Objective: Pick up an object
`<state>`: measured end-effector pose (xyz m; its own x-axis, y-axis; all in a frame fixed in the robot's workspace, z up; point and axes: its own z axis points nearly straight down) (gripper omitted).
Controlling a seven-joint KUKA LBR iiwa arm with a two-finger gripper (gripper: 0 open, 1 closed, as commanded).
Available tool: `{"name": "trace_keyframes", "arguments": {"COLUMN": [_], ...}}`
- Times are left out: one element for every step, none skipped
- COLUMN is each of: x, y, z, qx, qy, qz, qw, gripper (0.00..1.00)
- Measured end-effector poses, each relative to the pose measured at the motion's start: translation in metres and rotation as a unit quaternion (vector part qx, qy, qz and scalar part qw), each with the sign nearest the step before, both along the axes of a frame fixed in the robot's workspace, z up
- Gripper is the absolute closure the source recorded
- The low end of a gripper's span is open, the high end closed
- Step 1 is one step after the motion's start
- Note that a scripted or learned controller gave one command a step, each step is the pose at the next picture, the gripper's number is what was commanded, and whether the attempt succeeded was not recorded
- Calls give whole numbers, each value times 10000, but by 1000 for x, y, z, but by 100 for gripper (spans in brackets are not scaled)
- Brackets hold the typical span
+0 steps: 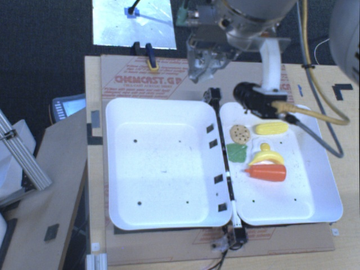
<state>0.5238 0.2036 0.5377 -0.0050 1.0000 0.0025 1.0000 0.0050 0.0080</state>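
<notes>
The right bin (315,204) holds a round cookie (240,133), a yellow corn cob (271,129), a green piece (237,152), a yellow banana (266,157) and an orange carrot (268,173). My gripper (203,66) hangs high above the back edge of the bench, over the cardboard behind the left bin (160,212). Nothing shows between its fingers. It is well apart from all the objects.
A brown cardboard sheet (143,79) lies under both bins. A yellow and black clamp (151,58) sits at its back edge. A shiny metal plate (133,14) lies behind the bench. Yellow and grey cables (323,117) run along the right bin's back right.
</notes>
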Motion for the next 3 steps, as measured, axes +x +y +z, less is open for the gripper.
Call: {"name": "trace_keyframes", "arguments": {"x": [-2, -1, -1], "y": [0, 0, 0], "z": [-3, 8, 7], "qx": [-10, -7, -8], "qy": [34, 24, 29], "qz": [0, 16, 23], "qw": [10000, 10000, 10000], "gripper": [0, 100, 0]}}
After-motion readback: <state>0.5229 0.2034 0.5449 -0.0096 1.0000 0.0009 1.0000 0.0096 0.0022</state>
